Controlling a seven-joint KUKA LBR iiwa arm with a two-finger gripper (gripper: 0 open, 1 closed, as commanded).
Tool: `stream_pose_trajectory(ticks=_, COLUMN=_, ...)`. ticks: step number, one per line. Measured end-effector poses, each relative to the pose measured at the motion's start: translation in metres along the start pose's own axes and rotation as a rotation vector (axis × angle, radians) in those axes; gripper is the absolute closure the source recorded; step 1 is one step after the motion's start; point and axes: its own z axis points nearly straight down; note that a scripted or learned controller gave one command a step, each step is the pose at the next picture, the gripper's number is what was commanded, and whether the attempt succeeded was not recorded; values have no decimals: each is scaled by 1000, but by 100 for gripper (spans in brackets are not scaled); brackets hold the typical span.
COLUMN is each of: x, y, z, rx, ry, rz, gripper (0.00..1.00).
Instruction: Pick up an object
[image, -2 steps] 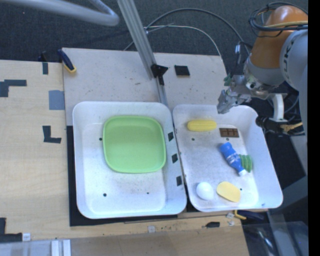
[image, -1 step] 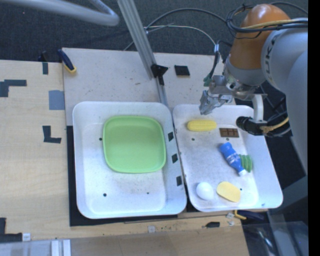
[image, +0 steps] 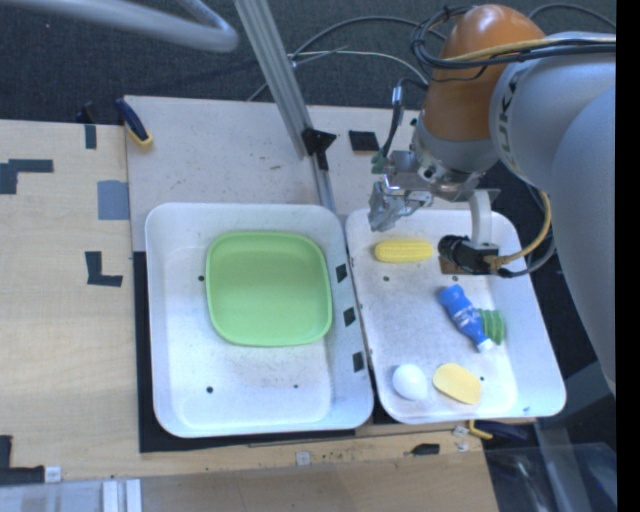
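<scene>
Pale, speckled surface (image: 230, 150) carries two white bins. Left bin (image: 170, 330) holds a green square plate (image: 268, 288). Right bin (image: 530, 370) holds a yellow corn cob (image: 403, 250) (ridged, lying crosswise near the far rim), a blue tube (image: 463, 312), a yellow wedge (image: 458, 383) and a white egg (image: 408, 380). Just above the cob hangs the tool (image: 388, 212); its fingers' state I cannot tell.

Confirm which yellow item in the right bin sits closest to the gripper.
The corn cob, just below the gripper at the bin's far end; the yellow piece lies at the near end.
</scene>
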Motion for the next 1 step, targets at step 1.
stream_pose_trajectory(ticks=1, x=60, y=-17, z=4, rx=1, ry=0, rz=0, gripper=100)
